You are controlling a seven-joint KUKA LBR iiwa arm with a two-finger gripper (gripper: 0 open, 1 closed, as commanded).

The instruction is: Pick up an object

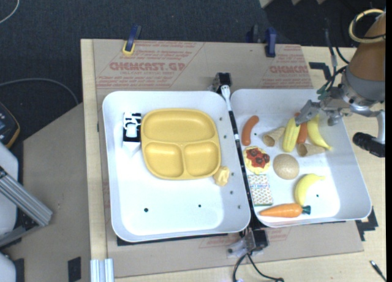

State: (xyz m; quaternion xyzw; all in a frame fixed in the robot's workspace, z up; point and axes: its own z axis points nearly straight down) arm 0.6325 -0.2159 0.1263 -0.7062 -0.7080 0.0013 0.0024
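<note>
Gripper (318, 110) low over right bin (355, 179), upper right part, above corn (290, 137) and banana (317, 135); whether it touches them unclear. Jaw state: cannot tell. Nothing seen between fingers. Same bin: hot dog (249, 129) at upper left, pizza slice (257, 159) and cracker (260, 189) along left wall, round bun (285, 167) mid, lemon (308, 187) and carrot (283, 211) near front. Left bin (122, 207): yellow tray (181, 141), small yellow piece (222, 176) beside tray corner.
</note>
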